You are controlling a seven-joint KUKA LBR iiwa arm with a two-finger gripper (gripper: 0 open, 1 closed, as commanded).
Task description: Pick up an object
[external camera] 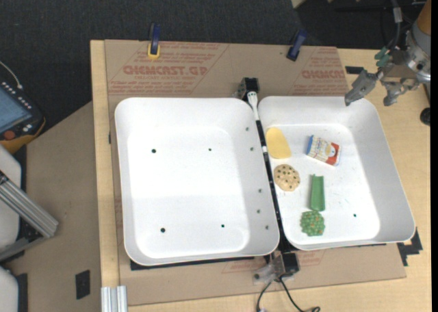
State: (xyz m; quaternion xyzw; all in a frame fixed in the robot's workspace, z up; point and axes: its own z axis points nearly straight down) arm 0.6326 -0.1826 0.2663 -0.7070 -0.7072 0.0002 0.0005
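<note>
The right bin [369, 126] holds several small objects: a yellow oval piece [277, 143], a chocolate-chip cookie [287, 177], a small blue, white and red packet [322, 150], a green stick [317, 192] and a green bumpy ball [312, 223]. My gripper [374, 89] hangs above the bin's far right corner, up and to the right of the packet. Its two fingers are spread apart with nothing between them.
The left bin [137, 167] lies beside the right one, with a black hinge strip [263, 160] between them. Both rest on a cardboard sheet [205, 64] held by a yellow-and-blue clamp [154, 44] and a blue clamp [296, 45] at the back edge.
</note>
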